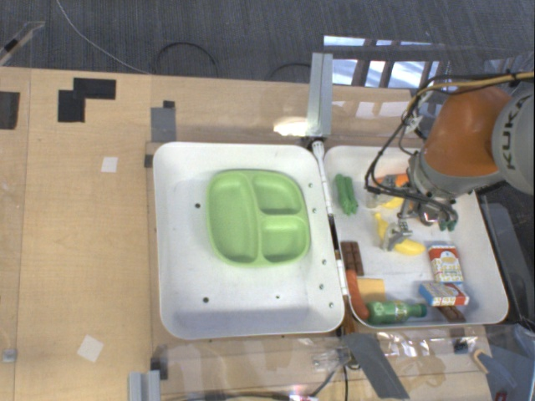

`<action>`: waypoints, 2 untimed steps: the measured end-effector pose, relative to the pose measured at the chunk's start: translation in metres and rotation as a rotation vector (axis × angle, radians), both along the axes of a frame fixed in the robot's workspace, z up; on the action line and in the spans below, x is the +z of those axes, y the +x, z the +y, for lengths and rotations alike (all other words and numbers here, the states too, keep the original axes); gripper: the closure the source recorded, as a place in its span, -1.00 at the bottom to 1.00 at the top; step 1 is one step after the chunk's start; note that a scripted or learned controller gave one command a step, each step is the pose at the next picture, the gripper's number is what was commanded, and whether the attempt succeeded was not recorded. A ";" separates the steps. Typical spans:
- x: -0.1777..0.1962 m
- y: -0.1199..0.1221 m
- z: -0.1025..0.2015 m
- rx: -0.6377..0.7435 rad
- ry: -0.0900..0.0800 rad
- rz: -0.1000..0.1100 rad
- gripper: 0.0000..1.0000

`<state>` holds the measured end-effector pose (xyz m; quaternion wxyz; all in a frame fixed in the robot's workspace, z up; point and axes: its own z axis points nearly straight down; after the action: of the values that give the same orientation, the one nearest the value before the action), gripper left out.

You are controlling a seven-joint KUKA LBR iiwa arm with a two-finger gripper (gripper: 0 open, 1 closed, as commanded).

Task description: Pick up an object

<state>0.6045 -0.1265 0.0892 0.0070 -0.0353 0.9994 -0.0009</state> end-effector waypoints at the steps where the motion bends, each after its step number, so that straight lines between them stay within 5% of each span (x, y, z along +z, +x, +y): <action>1: 0.000 0.014 0.009 0.145 -0.001 0.001 -1.00; 2: -0.001 0.063 0.046 0.010 0.001 0.007 -1.00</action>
<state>0.6679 -0.0809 0.0887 0.0034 -0.0404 0.9992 -0.0001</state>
